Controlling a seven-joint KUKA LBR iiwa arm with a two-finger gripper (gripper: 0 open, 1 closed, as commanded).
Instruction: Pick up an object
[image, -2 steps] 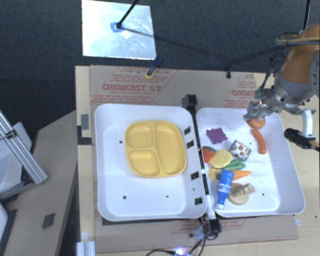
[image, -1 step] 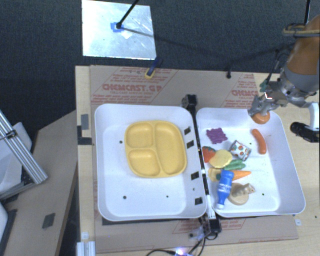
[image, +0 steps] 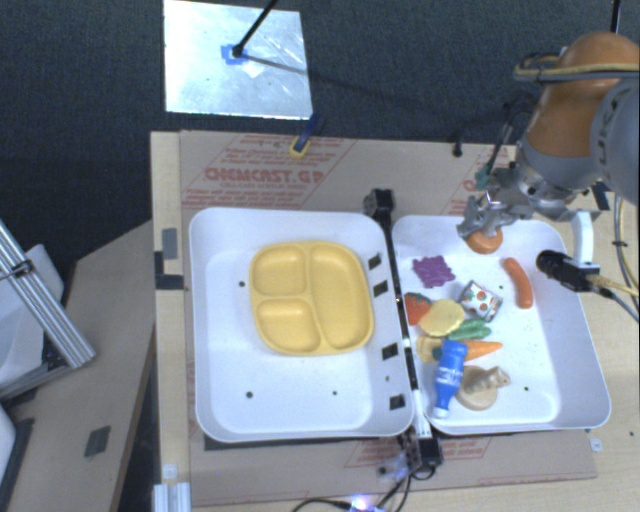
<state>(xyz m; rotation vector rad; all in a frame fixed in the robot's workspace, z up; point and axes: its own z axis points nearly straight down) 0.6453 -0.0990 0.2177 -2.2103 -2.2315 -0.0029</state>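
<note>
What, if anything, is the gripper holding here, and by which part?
An orange round object sits at the tip of the gripper, above the right bin. Whether it is truly held, and by which part, cannot be told.

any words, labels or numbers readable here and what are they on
"CHEMCAST GP": red print on the brown protective sheet under the bins, above the left bin.
More red print on the same sheet, beside that line, near the claw and along the front edge: too small and blurred to read.
Blue bottle in the right bin: its label is too small to read.
Small red and white patterned box: no legible text.
</note>
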